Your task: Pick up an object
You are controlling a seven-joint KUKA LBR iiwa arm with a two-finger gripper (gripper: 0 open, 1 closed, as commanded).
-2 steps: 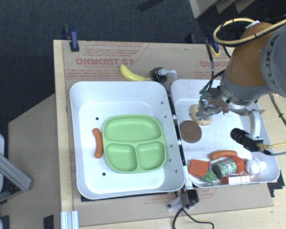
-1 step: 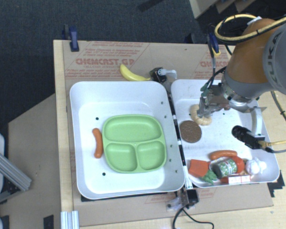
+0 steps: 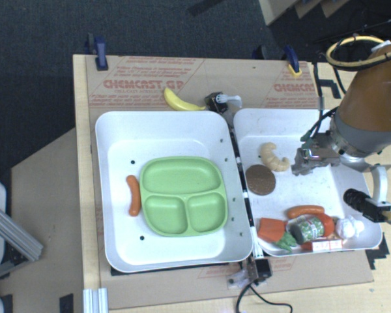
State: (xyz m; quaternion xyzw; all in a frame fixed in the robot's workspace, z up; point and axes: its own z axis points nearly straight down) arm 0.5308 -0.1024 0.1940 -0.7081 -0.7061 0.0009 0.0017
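the task names no one thing; the nearest to the gripper is a pale croissant, lying in the upper part of the right bin, just left of the gripper and apart from it. whether the gripper is released or clenched cannot be told; nothing shows in its grasp. below the croissant lies a brown cookie, near the bin's left wall. along the bin's lower edge sits a cluster: a sausage, an orange block, a green piece, a dark can and a white ball, close together. the arm comes in from the right above this bin. the left bin holds a green tray of three compartments in its middle, with a second sausage just left of it. a banana lies on the bench behind the left bin.
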